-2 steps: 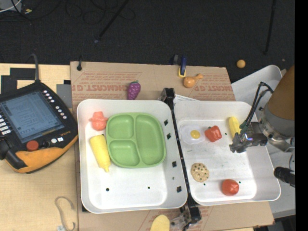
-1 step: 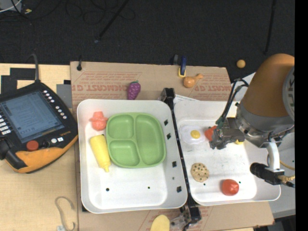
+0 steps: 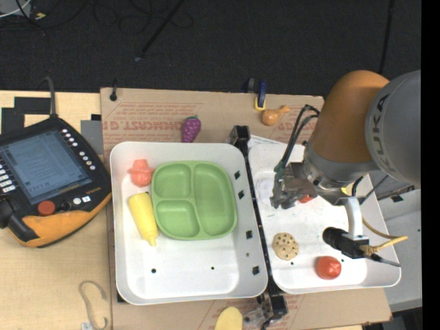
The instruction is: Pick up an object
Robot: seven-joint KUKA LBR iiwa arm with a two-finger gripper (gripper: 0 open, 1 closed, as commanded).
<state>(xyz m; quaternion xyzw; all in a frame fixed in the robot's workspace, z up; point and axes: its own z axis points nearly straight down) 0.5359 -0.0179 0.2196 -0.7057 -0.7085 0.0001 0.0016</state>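
Nothing lifted yet: the dark two-finger gripper (image 3: 283,199) hangs low at twelve o'clock from the round speckled cookie (image 3: 284,245), grip state impossible to tell.

Glossy green plastic plate (image 3: 194,201) — matt brown cardboard (image 3: 158,119) behind.

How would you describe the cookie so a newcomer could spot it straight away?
Start at the right-hand white bin, where the grey arm reaches in. Near its front edge, just right of the divider between the bins, lies the cookie. It is round, flat, tan and dark-speckled, unlike the smooth red tomato to its right.
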